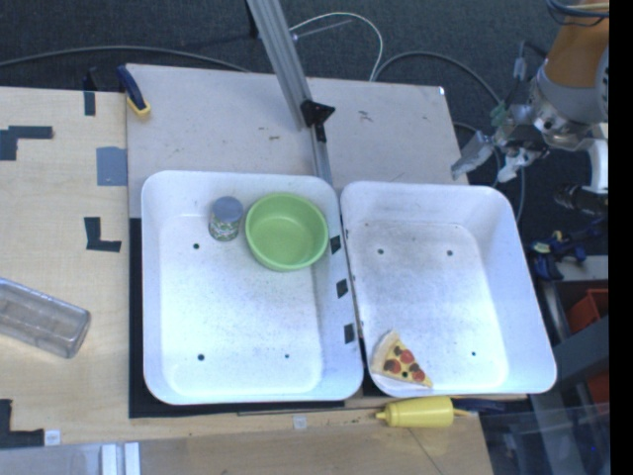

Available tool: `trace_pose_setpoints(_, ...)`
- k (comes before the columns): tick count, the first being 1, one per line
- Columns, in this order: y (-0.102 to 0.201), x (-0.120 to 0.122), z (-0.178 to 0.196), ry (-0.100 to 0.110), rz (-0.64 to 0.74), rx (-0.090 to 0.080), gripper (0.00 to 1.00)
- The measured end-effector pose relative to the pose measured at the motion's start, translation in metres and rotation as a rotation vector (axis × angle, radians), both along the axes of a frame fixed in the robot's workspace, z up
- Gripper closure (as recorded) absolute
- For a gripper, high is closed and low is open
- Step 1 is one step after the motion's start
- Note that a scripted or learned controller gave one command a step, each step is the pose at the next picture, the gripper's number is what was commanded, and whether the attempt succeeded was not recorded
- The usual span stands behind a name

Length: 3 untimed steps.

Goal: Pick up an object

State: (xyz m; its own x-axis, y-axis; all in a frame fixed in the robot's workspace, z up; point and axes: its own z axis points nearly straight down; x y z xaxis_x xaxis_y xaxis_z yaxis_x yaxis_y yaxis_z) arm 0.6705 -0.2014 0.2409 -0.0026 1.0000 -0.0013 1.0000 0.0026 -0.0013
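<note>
Gripper (487,154) hangs past far right corner of right bin (514,265), above bench edge. Fingers look spread apart, nothing between them. Nothing picked up yet, I think. Things I could grab: pizza slice toy (401,360) at near left of right bin; green bowl (287,231) and small grey can (226,218) touching it, far side of left bin (158,295). Yellow bottle (421,413) lies on bench just near right bin. Whole job left: go down, close, lift.

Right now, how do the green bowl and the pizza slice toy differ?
The green bowl is round and a single colour; the pizza slice toy is a flat wedge, yellow with red spots. The bowl sits in the left bin beside a small grey-lidded jar; the slice lies in the right bin. The bowl looks larger. Both lie apart from the gripper.
</note>
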Motion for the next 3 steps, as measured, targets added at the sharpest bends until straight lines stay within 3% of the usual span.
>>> trace_pose_setpoints(1,0.000,0.000,0.000,0.000,0.000,-0.001,0.00)
trace_pose_setpoints(3,-0.004,0.002,-0.128,0.006,0.000,0.001,0.00)
